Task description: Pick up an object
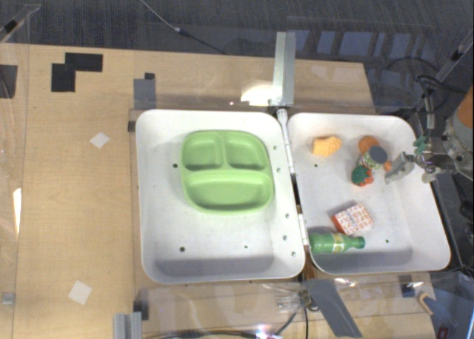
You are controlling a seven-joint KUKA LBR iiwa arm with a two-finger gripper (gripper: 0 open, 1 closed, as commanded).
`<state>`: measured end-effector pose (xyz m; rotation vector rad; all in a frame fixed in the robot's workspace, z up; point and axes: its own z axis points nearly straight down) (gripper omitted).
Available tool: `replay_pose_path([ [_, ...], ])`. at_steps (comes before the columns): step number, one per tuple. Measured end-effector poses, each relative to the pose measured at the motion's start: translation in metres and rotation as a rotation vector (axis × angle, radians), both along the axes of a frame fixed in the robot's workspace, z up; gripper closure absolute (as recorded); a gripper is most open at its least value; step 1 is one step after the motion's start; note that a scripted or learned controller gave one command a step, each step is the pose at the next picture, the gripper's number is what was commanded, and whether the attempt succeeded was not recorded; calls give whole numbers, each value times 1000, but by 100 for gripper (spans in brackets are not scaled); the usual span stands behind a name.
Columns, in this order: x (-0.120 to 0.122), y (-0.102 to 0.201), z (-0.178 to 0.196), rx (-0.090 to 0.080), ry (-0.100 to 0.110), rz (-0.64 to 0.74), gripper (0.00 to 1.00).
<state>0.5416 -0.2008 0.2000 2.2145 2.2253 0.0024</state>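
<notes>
The end effector (406,167) hangs above the right edge of the right white shallow bin (415,252); its opening I cannot tell. Near it to the left lies a small multicoloured toy object (368,160), apart from it.

Claw (404,168) low at the right, arm reaching leftward

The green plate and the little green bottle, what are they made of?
The green plate looks like moulded plastic with a matte finish: one even colour, soft rounded dividers between three compartments. The green bottle, lying on its side in the right bin, also looks plastic, slightly glossy, with a yellow label band and red cap; likely a toy, though that is hard to confirm.
</notes>
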Motion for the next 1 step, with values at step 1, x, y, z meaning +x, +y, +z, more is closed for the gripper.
replay_pose_path([
  [1, 84, 15, -100, -4, -14, 2, 0],
])
